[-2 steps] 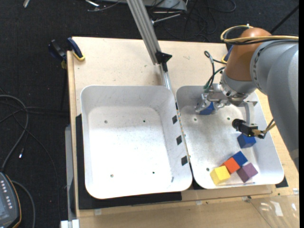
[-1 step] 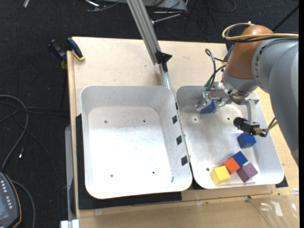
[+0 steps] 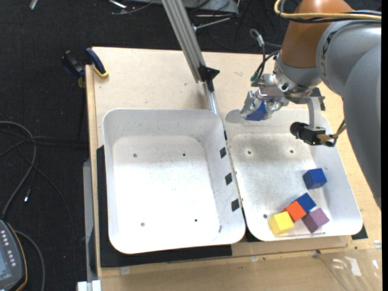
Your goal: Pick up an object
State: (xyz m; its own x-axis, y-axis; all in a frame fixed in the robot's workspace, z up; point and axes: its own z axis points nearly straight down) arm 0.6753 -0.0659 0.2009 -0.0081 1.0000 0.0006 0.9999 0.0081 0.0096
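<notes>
Here we log the two-finger gripper [image 3: 257,110] above the right white bin's [image 3: 254,223] far rim, clamped on a small blue cube [image 3: 259,110].

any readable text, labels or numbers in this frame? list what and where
None readable.
Dark tabs on the divider between the bins: no text can be made out.
Device at the lower left corner: its markings are too small and blurred to read.
Blocks: plain faces.

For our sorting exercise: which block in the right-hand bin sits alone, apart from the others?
The blue block, apart mid-bin; the yellow, orange, purple and second blue blocks cluster together.
</notes>
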